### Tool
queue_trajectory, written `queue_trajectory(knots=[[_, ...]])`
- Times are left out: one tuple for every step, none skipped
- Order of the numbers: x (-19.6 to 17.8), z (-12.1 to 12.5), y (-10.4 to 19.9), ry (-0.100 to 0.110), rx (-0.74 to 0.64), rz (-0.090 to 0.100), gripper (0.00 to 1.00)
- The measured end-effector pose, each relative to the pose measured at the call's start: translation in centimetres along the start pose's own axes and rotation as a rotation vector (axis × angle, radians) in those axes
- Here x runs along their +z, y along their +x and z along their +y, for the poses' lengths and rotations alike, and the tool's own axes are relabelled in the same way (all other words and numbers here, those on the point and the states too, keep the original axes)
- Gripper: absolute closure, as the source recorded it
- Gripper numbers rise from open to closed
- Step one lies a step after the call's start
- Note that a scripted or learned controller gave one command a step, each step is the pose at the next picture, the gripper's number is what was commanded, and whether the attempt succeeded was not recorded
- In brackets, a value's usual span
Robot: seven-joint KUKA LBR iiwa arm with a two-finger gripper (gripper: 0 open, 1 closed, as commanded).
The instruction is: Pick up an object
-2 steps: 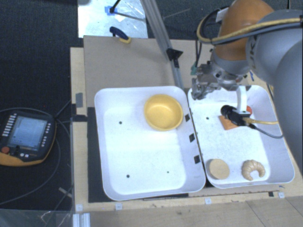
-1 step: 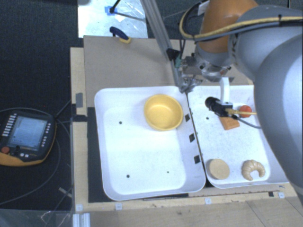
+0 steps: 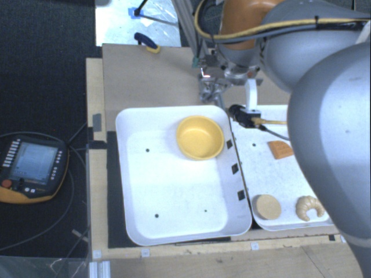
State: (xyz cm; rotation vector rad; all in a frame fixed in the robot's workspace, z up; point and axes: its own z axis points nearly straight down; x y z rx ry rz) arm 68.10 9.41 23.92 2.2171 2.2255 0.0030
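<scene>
- Arm comes in from the right of the frame, and the gripper (image 3: 211,92) hangs at top centre, just past the far rim of the left bin (image 3: 128,155).
- Open or shut? Cannot tell, the tool end is too blurred and small from this angle.
- Nothing visibly held; it looks empty-handed, prob. staged above the bins before a descent.
- Nearest candidate is the yellow bowl (image 3: 200,136), in the upper right corner of the left bin, just below and a bit left of the gripper in the frame.
- The bowl looks round, upright and empty, a smooth pale yellow w/ a raised rim; likely plastic and light.
- Why there matters: it sits close to the bin's far and right walls, so a rim pinch from the open inner side seems the safer approach.
- Right bin (image 3: 261,175) holds smaller bits: an orange cracker (image 3: 281,150) mid-bin, a round biscuit (image 3: 268,207) and a croissant (image 3: 309,207) near the bottom edge, apart from each other.
- Those three lie partly under the big grey arm link, so they are prob. harder to reach from this pose.
- Progress: the pick has not started, approx. at the approach stage.
</scene>
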Motion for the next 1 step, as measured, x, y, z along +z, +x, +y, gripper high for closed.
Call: queue_trajectory(knots=[[0.0,-0.01,-0.24,0.0,0.003,-0.001,0.0]])
